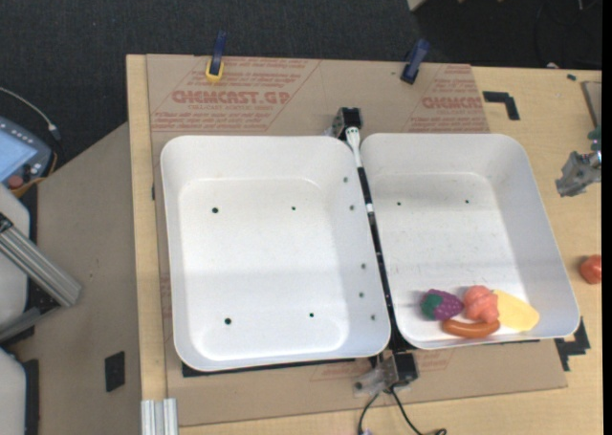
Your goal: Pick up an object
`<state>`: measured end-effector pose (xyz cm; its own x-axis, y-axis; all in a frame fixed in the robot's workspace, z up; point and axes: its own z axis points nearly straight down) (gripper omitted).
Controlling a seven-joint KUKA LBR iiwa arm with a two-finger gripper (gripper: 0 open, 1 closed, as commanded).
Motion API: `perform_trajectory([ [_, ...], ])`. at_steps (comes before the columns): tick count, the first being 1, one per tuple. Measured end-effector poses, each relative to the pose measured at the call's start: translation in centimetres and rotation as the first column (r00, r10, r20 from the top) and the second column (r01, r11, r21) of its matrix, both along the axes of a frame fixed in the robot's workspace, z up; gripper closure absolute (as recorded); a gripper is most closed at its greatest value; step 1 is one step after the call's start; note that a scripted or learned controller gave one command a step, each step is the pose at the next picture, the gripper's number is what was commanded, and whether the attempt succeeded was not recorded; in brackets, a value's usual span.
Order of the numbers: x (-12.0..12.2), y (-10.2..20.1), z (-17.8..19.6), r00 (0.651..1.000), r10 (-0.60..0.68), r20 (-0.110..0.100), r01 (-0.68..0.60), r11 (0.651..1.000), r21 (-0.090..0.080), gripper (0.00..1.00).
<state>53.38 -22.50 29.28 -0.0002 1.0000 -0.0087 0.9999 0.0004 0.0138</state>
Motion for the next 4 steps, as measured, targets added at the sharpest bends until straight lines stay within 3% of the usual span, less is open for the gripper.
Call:
perform_trajectory([
  [4,0.3,-0.1,4.1,1.000,0.002,0.013,-0.002,1.000,-0.008,1.00],
])
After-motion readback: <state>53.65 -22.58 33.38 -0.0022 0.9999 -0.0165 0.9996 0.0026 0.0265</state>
